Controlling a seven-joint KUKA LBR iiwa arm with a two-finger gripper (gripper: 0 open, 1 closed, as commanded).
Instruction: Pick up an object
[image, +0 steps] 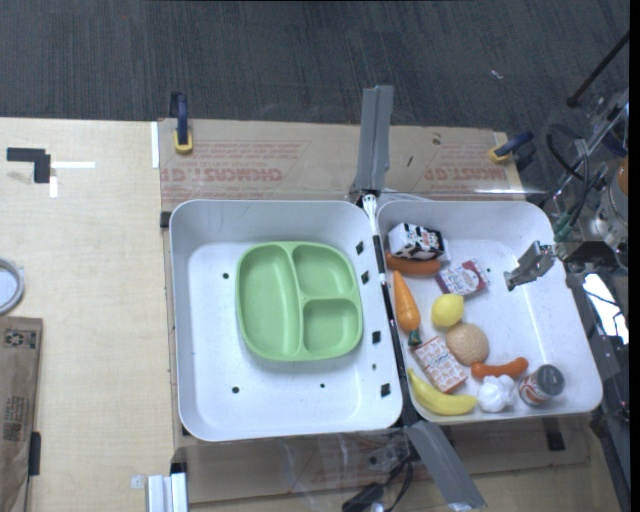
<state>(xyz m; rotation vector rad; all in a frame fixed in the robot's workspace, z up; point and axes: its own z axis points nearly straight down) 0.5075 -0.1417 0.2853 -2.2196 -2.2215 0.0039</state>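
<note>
Two white bins sit before us: the left bin (190, 330) holds a green tray (299, 300), while the pincer (527, 265), released and grasping nothing, hovers by the right bin's (560, 330) right edge.

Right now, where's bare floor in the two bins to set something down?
Left bin: margins all around the green tray. Right bin: right strip below the gripper. Crowded: from carrot and lemon down to banana.

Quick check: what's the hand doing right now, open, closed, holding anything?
Hand: above the right bin's right side, nothing visibly held; open or closed cannot be told.
</note>
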